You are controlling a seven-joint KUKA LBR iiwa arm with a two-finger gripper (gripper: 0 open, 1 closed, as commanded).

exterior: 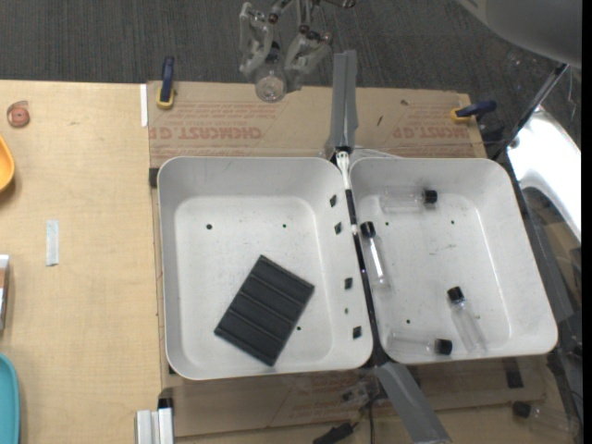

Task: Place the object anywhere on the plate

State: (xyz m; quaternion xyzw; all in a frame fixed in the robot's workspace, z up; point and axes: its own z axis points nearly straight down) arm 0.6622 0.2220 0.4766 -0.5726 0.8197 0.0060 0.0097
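Note:
A black ribbed plate point(265, 309) lies flat and skewed in the left bin point(185, 248), toward its front. My gripper point(277, 67) hangs high above the back edge of the left bin, near the top of the camera view. Its fingers point(250, 52) are shut on a clear vial point(270, 87) whose round end points down. The right bin point(518, 248) holds three more clear vials with black caps: one at the back point(409, 200), one along the left wall point(372, 252) and one near the front right point(465, 318).
A loose black cap point(443, 346) sits at the right bin's front. Brown cardboard point(305, 128) lies behind the bins, held by clamps point(166, 83). A wooden table point(74, 248) with small items is at left. A metal bar point(344, 100) stands between the bins.

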